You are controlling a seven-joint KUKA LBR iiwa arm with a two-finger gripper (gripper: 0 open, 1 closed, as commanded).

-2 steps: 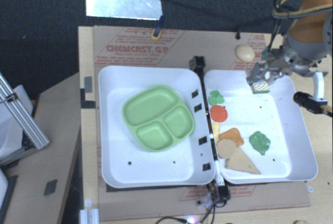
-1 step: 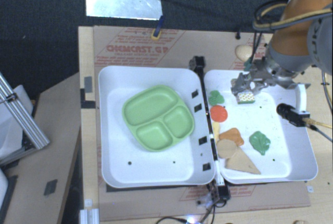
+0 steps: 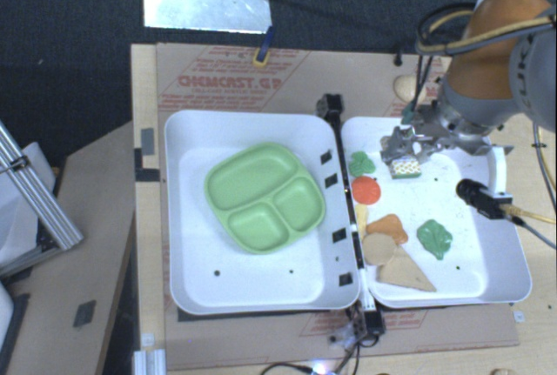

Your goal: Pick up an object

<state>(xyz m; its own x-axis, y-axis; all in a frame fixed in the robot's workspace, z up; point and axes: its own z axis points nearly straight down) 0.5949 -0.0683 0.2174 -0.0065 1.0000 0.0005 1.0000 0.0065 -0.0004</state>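
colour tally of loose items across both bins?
Green: 3 — tray, piece, piece
Red-orange: 1 — ball
Tan/brown: 3 — pieces
Checkered: 1 — block under the gripper
Total: 8

The table (image 3: pixel 104 190) is pale wood, with a large sheet of brown cardboard (image 3: pixel 235 73) printed in red letters lying flat on it. Two shallow white bins sit side by side on the cardboard, touching along a black hinge strip (image 3: pixel 341 190) down the middle. The left bin (image 3: pixel 187 260) and the right bin (image 3: pixel 487 277) both lie level. A small yellow and blue clip (image 3: pixel 264 50) rests at the cardboard's far edge. Near the table's right far corner lies a small round tan disc (image 3: pixel 405 87). On the table's left part sit small grey squares (image 3: pixel 85 313).
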